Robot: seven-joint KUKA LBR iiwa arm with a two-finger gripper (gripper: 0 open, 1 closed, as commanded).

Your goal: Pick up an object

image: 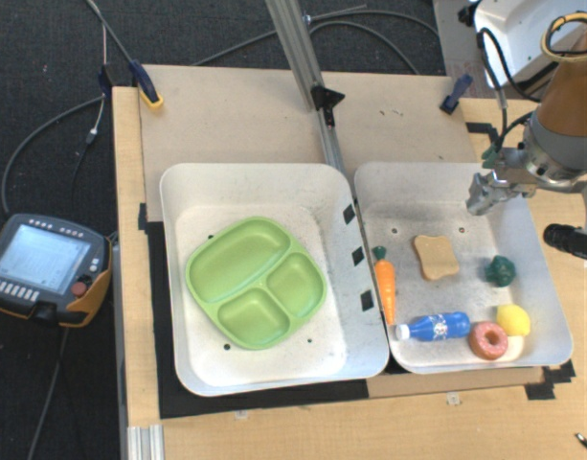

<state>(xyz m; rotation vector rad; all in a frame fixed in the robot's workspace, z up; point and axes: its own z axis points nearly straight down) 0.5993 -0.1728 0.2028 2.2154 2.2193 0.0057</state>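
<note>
Two shallow white bins are seen side by side on the bench (226, 113). The left bin (192, 353) holds a green divided plate (257, 283) with three compartments, lying flat near the bin's middle.

The right bin (408, 185) is taken as the landmark for the rest. A slice of toy bread (436, 257) lies near the bin's centre. A toy carrot (385, 288) is laid lengthwise just inside the bin's left wall, its green top pointing toward the far edge. A blue and white bottle (435, 328) lies on its side along the bin's near edge, and a pink ringed donut (488, 340) is placed just beside the bottle's right end. A yellow lemon-like object (513, 320) sits touching or nearly touching the donut, toward the bin's near right corner. A dark green object (500, 271) is found by the bin's right wall, apart from the bread.

The claw (483, 197) is seen over the bin's far right part, beyond the bread and well apart from it. Nothing is seen between its fingers; whether they are spread or closed cannot be told from this view. The grey arm (561, 151) with its orange band enters above the bin's far right corner.

A handheld control pendant (44, 271) rests on the dark floor, well to the left of both bins. A metal pole (298, 51) crosses the bench beyond the bins.
</note>
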